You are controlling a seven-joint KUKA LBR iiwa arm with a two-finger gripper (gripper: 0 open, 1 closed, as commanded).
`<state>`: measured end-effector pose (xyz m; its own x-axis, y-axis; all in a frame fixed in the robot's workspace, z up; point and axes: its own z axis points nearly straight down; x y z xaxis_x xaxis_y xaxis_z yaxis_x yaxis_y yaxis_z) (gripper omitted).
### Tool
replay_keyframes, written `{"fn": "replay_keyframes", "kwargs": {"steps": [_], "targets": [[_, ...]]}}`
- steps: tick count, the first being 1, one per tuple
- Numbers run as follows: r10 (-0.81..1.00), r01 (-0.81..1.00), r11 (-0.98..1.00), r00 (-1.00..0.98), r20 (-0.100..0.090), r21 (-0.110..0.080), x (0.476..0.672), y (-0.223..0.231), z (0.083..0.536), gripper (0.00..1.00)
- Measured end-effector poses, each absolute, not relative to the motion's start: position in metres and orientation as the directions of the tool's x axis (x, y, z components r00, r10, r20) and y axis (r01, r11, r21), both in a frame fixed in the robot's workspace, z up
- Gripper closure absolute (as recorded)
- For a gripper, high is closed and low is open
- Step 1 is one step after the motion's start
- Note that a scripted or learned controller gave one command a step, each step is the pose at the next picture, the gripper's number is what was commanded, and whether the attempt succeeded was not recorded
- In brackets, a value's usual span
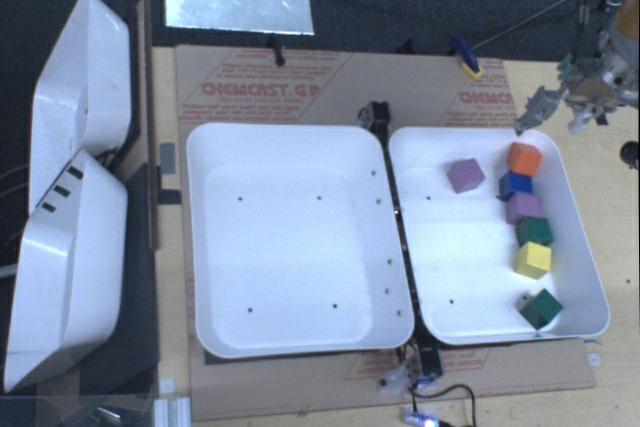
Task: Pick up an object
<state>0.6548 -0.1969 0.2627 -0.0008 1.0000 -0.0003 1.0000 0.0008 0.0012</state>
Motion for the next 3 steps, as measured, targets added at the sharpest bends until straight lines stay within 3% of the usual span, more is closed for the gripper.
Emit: {"fn": "replay_keyframes", "kwargs": {"steps": [1, 2, 3], "targets": [[1.000, 1.000, -0.001, 0.001, 0.000, -0.003, 0.601, -0.188, 0.110, 0.00], [1.000, 1.000, 0.007, -0.007, 0.002, -0.001, 0.592, -0.103, 0.086, 0.00], [1.000, 1.000, 0.001, -0.001, -0.001, 0.003, 0.661, -0.125, 0.087, 0.00]]}}
